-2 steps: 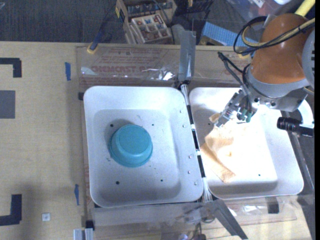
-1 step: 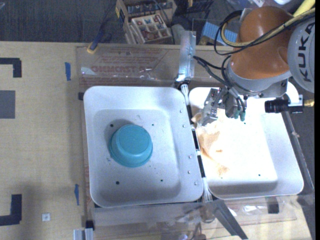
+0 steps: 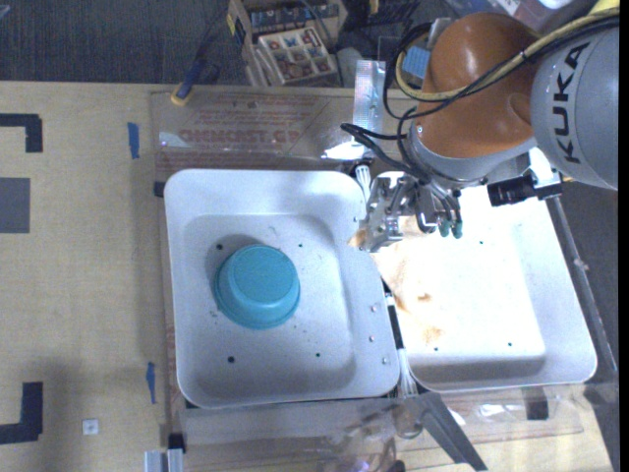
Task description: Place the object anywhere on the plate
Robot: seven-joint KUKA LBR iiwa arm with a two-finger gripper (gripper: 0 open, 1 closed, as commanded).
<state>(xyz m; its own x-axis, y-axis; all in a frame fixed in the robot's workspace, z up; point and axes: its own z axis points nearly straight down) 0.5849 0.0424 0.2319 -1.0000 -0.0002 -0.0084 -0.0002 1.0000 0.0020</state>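
You see two white bins side by side in the middle of the frame. In the left bin (image 3: 197, 362) a round blue plate (image 3: 257, 284), which looks rather like a shallow upturned bowl, lies a little left of the bin's centre. Nothing stands on it, and the bin floor around it carries only small dark dots.

The right bin (image 3: 550, 342) is very bright, with faint orange-brown stains on its floor near its left wall. The grey arm (image 3: 580, 96) with its orange band (image 3: 477, 77) comes in from the upper right of the frame, and yellow and black cables (image 3: 511, 62) run over it. The pincer (image 3: 408, 216) hangs over the upper left corner of the right bin, just beside the ridge between the two bins. You cannot tell if the pincer is released or clenched, because its metal parts are tangled and blurred there. A small pale brownish thing (image 3: 373, 236) shows at its lower left tip, but whether this is the object, and whether it is grasped, you cannot tell.

The bins sit on a light wooden surface (image 3: 79, 293) with black square marks at the left edge and bits of blue tape. A clear plastic sheet (image 3: 246, 126) lies behind the left bin. At the top of the frame there is dark floor and a small box with pictures (image 3: 290, 37).
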